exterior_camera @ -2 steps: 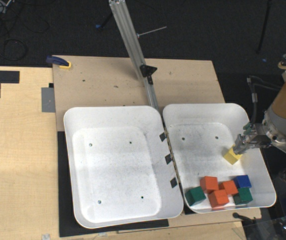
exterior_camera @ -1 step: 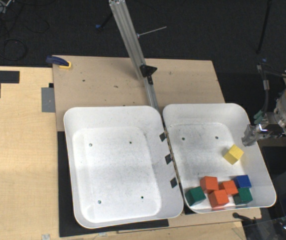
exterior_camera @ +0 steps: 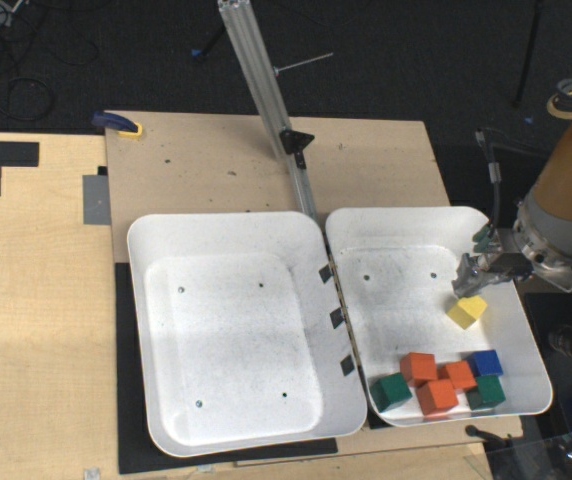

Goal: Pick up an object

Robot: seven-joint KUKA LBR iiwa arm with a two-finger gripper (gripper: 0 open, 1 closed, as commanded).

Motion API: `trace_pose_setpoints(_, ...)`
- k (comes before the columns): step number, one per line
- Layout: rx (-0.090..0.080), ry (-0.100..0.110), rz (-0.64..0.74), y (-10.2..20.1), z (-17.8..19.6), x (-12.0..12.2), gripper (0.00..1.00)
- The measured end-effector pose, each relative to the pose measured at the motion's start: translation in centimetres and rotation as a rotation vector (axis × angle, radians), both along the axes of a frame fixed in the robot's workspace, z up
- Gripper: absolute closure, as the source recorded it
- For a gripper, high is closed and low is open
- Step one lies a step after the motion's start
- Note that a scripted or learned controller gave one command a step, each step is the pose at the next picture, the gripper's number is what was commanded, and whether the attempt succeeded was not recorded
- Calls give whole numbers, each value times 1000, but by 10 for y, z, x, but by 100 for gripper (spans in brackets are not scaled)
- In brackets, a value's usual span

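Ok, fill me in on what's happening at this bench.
A grey robot arm reaches in from the right over the right bin, its hand low near the bin's right side. A yellow block sits just below the hand; whether it is gripped cannot be told from here. The other blocks, three orange, two green and one blue, are bunched in that bin's near corner. The left bin is not being worked on.

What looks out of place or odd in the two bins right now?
Little stands out. The yellow block lies alone and turned askew in the right bin, just below the gripper, apart from the orange, green and blue blocks clustered at the bin's near edge. Nothing looks spilled or damaged.
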State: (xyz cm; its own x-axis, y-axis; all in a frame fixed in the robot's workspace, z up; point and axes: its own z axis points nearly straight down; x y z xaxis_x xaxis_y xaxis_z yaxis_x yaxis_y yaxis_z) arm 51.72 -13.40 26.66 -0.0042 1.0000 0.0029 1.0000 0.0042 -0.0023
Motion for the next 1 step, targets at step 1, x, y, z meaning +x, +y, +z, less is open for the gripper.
trace_pose_setpoints(1, 0, 1, -1, 46, -4, -10, 100)
